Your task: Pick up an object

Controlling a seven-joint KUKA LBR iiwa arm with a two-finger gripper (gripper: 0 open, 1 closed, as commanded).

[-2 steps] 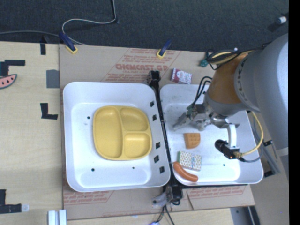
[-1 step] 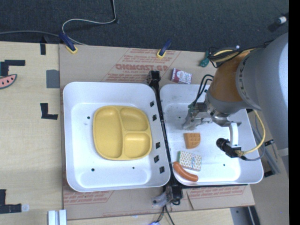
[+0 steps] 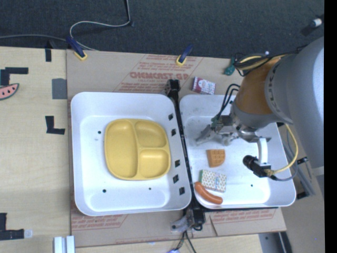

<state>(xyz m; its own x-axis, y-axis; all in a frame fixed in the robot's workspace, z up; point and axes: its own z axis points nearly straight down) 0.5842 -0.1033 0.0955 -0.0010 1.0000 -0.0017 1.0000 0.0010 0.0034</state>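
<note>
White plastic bins sit side by side on a cardboard-covered worktop [image 3: 105,70], seen from above at a slant. The left bin [image 3: 87,109] holds a yellow divided plate [image 3: 138,148], with three sections, lying flat near the bin's middle.

The right bin [image 3: 197,109] holds three small things near its front-left part. A small orange-brown waffle-like square [image 3: 215,157] lies about mid-bin. Just in front of it lies a small white carton with green speckles [image 3: 213,180]. Beside that, at the front-left corner of the bin, lies a toy hot dog [image 3: 208,193], red-orange on a pale bun, close to the carton and possibly touching it.

The grey robot arm [image 3: 305,88], with its orange band [image 3: 254,91], reaches in from the right over the right bin. Its hand [image 3: 210,134] hangs low over the bin's rear-middle area, with metal fingers [image 3: 203,137] pointing toward the divider between the bins. The hand is just behind the waffle-like square and apart from it. Nothing is seen between the fingers; how wide they stand apart cannot be told from this angle.

On the cardboard behind the right bin lies a small dark red packet [image 3: 202,86]. Two yellow-and-blue clamps [image 3: 78,49] hold the cardboard's rear edge. A black cable with a yellow lead runs along the arm's side over the bin's right part.
</note>
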